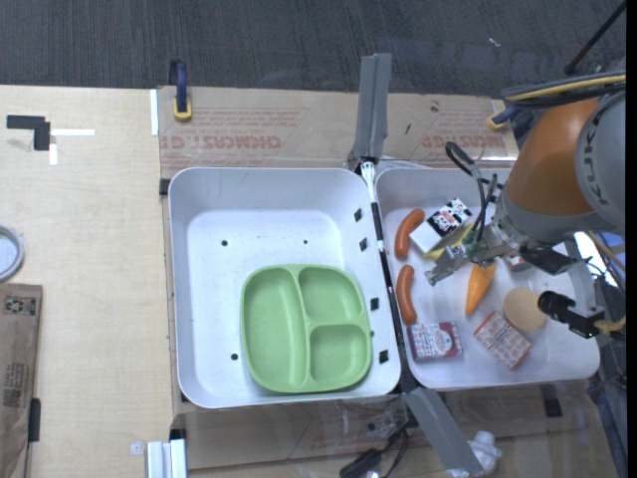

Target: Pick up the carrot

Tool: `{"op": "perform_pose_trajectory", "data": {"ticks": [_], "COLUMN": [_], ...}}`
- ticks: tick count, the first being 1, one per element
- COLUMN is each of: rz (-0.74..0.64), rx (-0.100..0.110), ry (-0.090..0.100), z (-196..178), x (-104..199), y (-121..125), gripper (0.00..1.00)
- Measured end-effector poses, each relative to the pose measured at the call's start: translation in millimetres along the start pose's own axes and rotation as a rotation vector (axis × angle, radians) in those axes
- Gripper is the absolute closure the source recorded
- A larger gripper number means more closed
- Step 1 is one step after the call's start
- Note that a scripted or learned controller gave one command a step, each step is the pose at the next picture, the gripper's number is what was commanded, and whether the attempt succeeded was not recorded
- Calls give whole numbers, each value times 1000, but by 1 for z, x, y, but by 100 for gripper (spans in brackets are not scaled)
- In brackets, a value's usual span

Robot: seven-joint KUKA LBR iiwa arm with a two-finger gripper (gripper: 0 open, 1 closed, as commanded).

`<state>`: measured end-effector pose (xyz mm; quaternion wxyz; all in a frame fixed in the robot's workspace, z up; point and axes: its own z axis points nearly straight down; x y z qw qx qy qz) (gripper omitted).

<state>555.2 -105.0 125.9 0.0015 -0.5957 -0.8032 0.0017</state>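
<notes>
carrot hangs under gripper; arm bends leftward.

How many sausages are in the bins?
2, both in the right bin along its left wall: one sausage near the top, the other just below it. More could hide under the arm.

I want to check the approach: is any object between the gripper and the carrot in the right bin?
Nothing visible does. The gripper is right at the top end of the carrot; the sausages lie to its left and the egg-like ball to its right.
</notes>
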Motion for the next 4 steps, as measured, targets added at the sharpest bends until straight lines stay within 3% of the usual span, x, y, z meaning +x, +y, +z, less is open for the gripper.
{"op": "perform_pose_trajectory", "data": {"ticks": [1,2,3,4], "rz": [-86,-203,-203,-251], "rx": [-2,-2,0,0], "ry": [1,0,2,1], "z": [36,37,30,-63], "x": [-50,-16,-16,39], "y": [-48,-3,-3,15], "gripper": [0,0,100,100]}}
